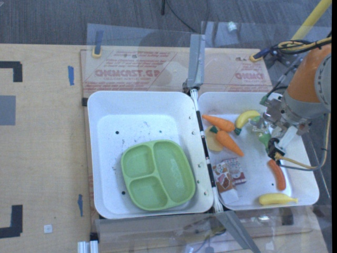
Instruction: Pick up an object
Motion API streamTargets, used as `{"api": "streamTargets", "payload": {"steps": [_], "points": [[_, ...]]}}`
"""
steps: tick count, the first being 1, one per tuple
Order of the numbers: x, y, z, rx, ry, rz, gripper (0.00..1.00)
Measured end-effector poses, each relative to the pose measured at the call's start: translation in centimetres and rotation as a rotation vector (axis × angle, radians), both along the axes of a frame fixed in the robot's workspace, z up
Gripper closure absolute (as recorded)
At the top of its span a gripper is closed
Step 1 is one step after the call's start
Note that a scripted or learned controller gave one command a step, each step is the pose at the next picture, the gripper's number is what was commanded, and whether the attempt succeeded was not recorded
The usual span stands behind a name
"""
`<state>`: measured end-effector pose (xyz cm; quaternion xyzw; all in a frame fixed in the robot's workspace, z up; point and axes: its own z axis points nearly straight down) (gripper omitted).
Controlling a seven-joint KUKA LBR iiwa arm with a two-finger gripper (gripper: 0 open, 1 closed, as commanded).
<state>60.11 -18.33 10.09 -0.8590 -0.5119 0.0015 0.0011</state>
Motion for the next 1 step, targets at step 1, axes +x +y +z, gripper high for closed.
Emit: {"api": "streamTargets", "payload": {"steps": [1], "points": [[1.78,3.44,10.25,-0.001,-0.003,-0.094,1.0]]}}
